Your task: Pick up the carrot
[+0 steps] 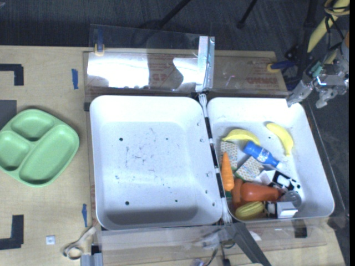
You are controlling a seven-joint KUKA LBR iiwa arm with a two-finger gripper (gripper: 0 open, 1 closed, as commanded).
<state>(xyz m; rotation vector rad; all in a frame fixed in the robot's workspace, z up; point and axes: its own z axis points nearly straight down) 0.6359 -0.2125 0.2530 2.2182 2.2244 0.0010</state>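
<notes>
The carrot [227,172] is a slim orange root lying lengthwise against the left wall of the right bin [316,165], tip pointing away from me. It is partly tucked among other items. My gripper [307,98] hangs above the far right corner of that bin, well away from the carrot, up and to the right of it. Its two fingers stand apart, open, with nothing between them.
Around the carrot lie a red-orange pepper-like piece [258,192], two yellow bananas [280,136], a blue bottle [259,153], a yellow-green fruit [249,209] and small black-and-white items. The left bin [111,110] sits beside it. A green divided plate [36,147] rests at the far left.
</notes>
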